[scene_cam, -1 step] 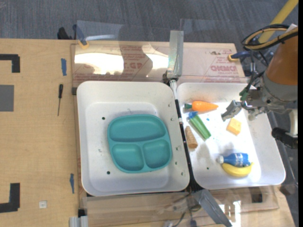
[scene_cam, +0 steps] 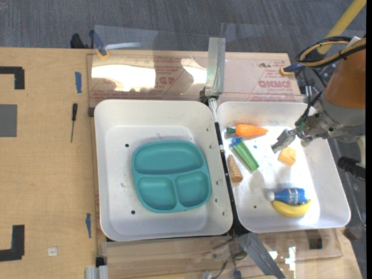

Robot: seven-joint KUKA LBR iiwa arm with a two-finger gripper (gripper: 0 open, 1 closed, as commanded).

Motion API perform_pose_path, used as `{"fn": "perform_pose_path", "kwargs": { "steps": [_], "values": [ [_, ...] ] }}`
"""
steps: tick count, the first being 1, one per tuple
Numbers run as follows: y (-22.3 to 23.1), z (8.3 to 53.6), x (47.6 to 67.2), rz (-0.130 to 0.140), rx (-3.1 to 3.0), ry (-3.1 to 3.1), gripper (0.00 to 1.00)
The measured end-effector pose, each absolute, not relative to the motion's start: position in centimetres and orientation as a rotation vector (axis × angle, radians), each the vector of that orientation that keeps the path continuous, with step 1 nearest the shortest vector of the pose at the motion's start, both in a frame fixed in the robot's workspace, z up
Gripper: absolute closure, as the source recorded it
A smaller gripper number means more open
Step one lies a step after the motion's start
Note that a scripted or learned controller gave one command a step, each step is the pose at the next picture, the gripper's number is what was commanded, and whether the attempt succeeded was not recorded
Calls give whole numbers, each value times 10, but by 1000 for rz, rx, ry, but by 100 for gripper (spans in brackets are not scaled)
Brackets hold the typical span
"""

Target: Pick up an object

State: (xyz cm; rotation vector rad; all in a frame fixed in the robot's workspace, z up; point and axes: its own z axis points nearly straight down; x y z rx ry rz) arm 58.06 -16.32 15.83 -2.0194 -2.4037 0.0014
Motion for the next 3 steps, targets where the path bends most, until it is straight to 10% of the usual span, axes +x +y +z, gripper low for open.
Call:
{"fn": "perform_pose_path", "kwargs": {
  "steps": [2,3],
  "values": [
    [-201,87,576,-3,-1974,-2448,0],
    [-202,99,578,-7,-1980,-2452,100]
  ]
}}
